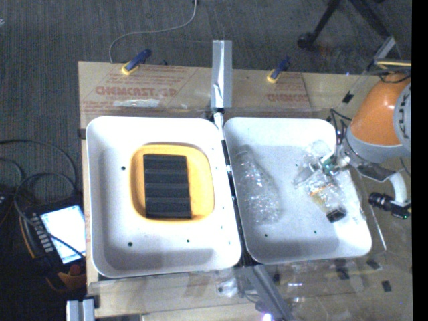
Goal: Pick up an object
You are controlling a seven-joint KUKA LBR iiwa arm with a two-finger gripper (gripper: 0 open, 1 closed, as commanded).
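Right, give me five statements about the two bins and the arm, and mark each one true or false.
1. A yellow tray with a black ridged block on it sits in the left bin. True.
2. A clear plastic bottle lies in the left bin. False: it lies in the right bin, near its left wall.
3. The arm comes in over the right bin's right side. True.
4. The black block stands on the bare bench. False: it rests on the yellow tray.
5. Two blue-and-yellow clamps sit along the board's far edge. True.
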